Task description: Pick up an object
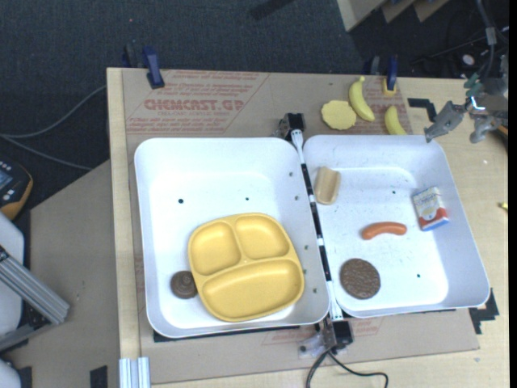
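The right bin (452, 176) holds a tan bread piece (327, 185), a red sausage (383, 230), a brown round patty (359, 278) and a small white, red and blue carton (429, 208). In the left bin (161, 176) lie a yellow divided plate (245, 265) and a small brown round piece (184, 284). My gripper (463, 124) hangs beyond the right bin's far right corner, above the bench. Its fingers are spread open with nothing between them, and it is well away from every object.
On the bench behind the right bin lie two toy bananas (362, 99) (393, 120) and a yellow round piece (338, 115). Blue clamps (151, 65) hold the board's far edge. A black divider (311, 208) runs between the bins.
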`<state>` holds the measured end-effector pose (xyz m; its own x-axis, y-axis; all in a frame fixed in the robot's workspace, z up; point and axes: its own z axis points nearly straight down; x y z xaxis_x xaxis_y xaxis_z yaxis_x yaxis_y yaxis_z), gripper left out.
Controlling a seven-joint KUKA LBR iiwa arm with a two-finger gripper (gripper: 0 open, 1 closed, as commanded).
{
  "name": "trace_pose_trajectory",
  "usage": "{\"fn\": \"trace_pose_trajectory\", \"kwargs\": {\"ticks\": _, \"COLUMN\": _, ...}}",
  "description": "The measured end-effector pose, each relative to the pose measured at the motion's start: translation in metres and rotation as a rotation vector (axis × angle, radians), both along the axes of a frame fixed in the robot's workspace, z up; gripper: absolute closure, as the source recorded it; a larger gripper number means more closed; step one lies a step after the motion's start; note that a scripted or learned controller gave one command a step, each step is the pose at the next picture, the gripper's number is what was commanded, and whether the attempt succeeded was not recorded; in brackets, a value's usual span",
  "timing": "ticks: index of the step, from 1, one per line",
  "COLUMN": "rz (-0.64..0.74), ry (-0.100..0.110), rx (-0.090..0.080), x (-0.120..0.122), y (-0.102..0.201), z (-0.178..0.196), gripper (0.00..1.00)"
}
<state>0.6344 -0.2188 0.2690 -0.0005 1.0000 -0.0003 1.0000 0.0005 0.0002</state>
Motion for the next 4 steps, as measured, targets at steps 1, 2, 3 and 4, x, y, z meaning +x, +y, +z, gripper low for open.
{"fn": "trace_pose_trajectory", "kwargs": {"ticks": 1, "rz": -0.002, "ry": 0.016, "rx": 0.011, "x": -0.070, "y": 0.000, "z": -0.178, "gripper": 0.00}}
{"fn": "trace_pose_trajectory", "kwargs": {"ticks": 2, "rz": 0.000, "ry": -0.002, "rx": 0.001, "x": -0.064, "y": -0.001, "z": -0.158, "gripper": 1.00}}
{"fn": "trace_pose_trajectory", "kwargs": {"ticks": 3, "rz": 0.000, "ry": -0.001, "rx": 0.001, "x": -0.064, "y": -0.001, "z": -0.159, "gripper": 0.00}}
{"fn": "trace_pose_trajectory", "kwargs": {"ticks": 4, "rz": 0.005, "ry": 0.005, "rx": 0.005, "x": -0.078, "y": 0.082, "z": -0.186, "gripper": 0.00}}
